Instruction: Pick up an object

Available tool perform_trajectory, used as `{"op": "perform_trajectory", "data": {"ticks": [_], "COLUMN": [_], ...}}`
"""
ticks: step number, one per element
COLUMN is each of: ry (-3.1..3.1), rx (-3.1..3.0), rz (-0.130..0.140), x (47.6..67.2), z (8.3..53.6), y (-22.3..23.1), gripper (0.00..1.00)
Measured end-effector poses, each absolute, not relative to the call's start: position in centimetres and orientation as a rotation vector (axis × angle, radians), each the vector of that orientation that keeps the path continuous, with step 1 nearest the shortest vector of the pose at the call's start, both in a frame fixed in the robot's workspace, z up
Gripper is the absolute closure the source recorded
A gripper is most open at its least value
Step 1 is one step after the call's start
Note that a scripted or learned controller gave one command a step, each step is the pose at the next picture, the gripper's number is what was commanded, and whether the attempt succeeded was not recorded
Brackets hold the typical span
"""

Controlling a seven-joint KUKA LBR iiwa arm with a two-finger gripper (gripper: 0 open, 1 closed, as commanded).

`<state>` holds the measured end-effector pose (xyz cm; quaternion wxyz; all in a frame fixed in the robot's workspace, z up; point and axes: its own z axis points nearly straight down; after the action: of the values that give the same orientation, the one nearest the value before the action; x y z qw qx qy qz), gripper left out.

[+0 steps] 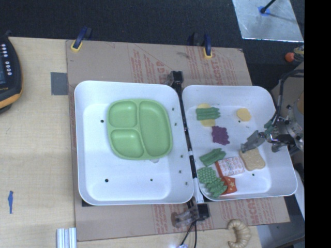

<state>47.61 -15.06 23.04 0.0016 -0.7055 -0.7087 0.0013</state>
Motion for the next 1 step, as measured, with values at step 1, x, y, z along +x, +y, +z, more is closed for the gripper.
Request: {"op": "perform_trajectory", "data": {"ticks": [1], "ry": [-2.235], "rx": [-2.213], "rz": [-0.006], "x": [51.37], "z": [8.81], "y": [-10.51], "gripper": [0.0]}}
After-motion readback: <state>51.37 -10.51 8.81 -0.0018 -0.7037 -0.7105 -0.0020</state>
